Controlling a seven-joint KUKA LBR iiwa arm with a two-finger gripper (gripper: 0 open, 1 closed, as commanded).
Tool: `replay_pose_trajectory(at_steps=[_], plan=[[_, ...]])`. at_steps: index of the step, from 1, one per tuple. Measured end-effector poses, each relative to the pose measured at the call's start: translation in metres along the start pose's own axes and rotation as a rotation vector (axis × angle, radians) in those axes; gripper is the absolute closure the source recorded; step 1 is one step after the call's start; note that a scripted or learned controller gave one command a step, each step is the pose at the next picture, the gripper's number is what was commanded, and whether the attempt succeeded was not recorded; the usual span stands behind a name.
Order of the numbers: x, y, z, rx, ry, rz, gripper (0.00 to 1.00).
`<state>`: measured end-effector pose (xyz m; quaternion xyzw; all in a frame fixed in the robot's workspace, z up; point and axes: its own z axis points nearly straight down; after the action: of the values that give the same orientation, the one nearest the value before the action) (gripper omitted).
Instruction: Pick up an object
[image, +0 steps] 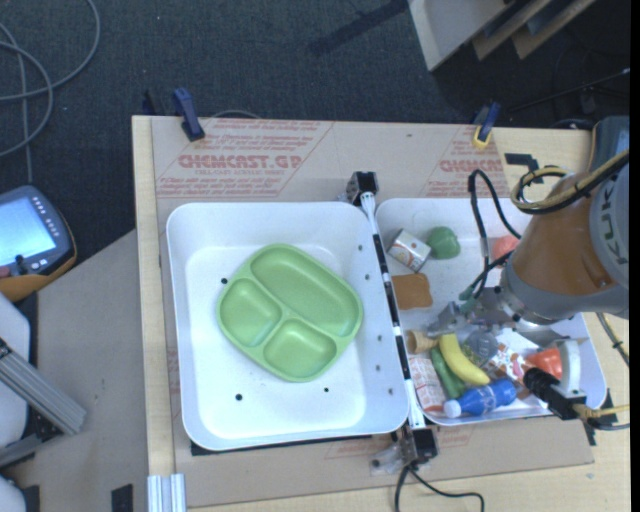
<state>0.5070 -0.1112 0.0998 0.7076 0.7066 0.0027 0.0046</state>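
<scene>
A: Panel, clock-face reading. What occupies the left bin (200, 330)?

B: A green divided plate (290, 312), lying flat near its centre. The right bin (596, 372) carries the candidates for picking: a green ball (441, 242) and a small carton (408, 250) toward 12 o'clock, a brown block (411, 291) at about 10, and a banana (460, 360) with a blue-capped bottle (482, 400) crowded together at 6 to 7 o'clock.

A: And the arm?

B: The gripper (478, 322) sits low over the bin's middle, just above the banana, under the grey and orange wrist. Whether it is spread wide or closed narrow cannot be told; the wrist covers it, and nothing is visibly held.

A: Likely failure from here?

B: Clutter. The banana, bottle and wrappers touch one another, so a closing grasp may catch two things, or nudge the curved banana sideways and close on nothing. A trailing cable (480, 215) at 12 o'clock could also snag.
</scene>
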Motion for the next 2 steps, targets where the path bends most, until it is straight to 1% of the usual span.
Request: replay_pose_trajectory(at_steps=[1, 2], plan=[[0.015, 0.062, 0.016, 0.004, 0.002, -0.006, 0.0], [0.001, 0.125, 0.016, 0.004, 0.001, -0.004, 0.0]])
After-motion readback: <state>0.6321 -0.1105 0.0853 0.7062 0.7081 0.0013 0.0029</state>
